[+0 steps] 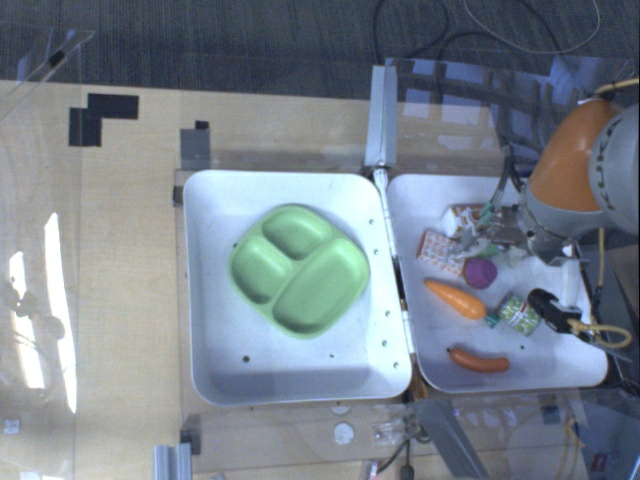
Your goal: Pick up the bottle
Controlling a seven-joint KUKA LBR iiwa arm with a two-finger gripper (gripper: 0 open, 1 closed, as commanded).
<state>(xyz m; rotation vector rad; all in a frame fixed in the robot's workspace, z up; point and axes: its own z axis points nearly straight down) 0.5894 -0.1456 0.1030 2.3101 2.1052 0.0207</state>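
Note:
The bottle (516,315) is small and green with a white label. It lies on its side in the right bin (560,368), near the bin's right side, just right of the carrot's tip. My gripper (487,234) hangs over the back of that bin, above a purple ball (481,273) and up-left of the bottle, clearly apart from it. Nothing shows between its fingers.
An orange carrot (455,299), a red-brown sausage (478,361) and two patterned packets (437,250) (462,214) also lie in the right bin. The left bin (215,368) holds a green divided plate (299,269). A metal divider (381,128) stands behind the bins.

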